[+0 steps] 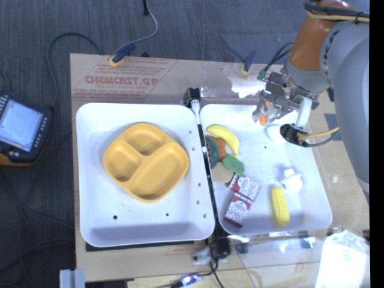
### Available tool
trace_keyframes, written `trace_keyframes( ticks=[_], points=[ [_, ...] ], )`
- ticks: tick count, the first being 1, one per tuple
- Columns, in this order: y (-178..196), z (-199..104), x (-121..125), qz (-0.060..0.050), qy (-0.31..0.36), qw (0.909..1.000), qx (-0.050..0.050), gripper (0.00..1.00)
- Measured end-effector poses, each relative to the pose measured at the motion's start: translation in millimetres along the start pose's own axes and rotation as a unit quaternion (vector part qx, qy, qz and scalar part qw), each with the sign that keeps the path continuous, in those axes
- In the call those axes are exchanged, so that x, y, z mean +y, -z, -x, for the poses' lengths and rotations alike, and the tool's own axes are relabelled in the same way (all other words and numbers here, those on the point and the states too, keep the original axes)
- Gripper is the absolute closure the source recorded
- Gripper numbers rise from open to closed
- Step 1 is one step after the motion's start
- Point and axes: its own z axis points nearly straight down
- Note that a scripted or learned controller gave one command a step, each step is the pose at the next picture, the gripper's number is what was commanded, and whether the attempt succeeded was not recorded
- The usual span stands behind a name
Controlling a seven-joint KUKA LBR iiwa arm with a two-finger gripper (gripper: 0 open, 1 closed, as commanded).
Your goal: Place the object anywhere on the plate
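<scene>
Camera view: my pincer hangs over the right bin's far corner; can't tell its state. Banana lies near the divider, light, slick; grab mid-curve. Plate waits left.

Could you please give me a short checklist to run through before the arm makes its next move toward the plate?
1. Plate sits flat in the left bin: ok.
2. Plate compartments free to receive something: ok.
3. Pincer holding an object: cannot tell; something small and orange shows at its tip.
4. Pincer over the plate: not ok; it hangs over the right bin's far edge.
5. Banana and corn lie in the right bin: ok.
</scene>
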Motion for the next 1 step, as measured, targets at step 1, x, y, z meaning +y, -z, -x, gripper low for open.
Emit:
trace_keyframes(
  ticks=[1],
  points=[
    [0.0, 0.0, 0.1, 0.000, 0.000, 1.0000, 0.000, 0.00]
  ],
)
